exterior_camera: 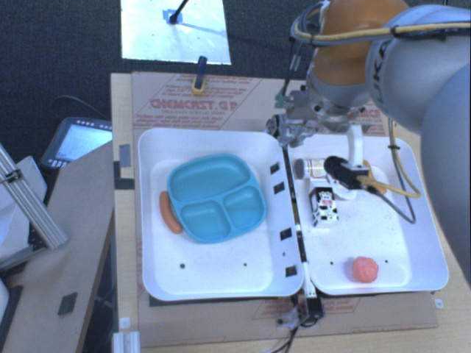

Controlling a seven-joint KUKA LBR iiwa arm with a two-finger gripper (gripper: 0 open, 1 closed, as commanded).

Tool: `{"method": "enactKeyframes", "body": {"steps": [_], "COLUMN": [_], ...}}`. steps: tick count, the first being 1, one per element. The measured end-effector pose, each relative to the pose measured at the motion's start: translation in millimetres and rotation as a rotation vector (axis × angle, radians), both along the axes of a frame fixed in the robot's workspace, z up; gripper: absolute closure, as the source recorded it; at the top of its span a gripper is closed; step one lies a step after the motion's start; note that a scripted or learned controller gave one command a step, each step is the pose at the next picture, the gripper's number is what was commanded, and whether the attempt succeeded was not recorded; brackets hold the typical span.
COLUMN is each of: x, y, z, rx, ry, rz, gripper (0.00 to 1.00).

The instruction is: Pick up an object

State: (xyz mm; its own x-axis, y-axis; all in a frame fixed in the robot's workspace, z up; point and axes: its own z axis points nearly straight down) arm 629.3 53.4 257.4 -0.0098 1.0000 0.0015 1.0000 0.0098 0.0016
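Camera view from above puts the grey arm's two-finger gripper (293, 132) over the far end of the seam where the two shallow white bins meet. From this slant you cannot tell whether it is wide or narrow. Just toward you and slightly right of the gripper, in the right white bin (419, 219), a small cylindrical can with a pale label (312, 169) lies on its side. A little further toward you from the gripper sits a small black-and-white patterned box (324, 207), near the can but apart from it. Well toward you and to the right of the gripper, close to the bin's near wall, rests a pink-red rounded lump (364, 269). Toward you and left of the gripper, in the left white bin (151, 160), lies a light blue three-compartment plastic plate (217, 197). On the plate's side away from the gripper, just beside its left rim, lies an orange sausage-shaped piece (170, 212).
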Motion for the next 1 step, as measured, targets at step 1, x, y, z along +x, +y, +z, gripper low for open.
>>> {"method": "enactKeyframes", "body": {"steps": [1], "x": [1.0], "y": [51.7], "z": [-25.7], "rx": [-0.001], "ry": [0.001], "rz": [-0.001], "gripper": [1.0]}}
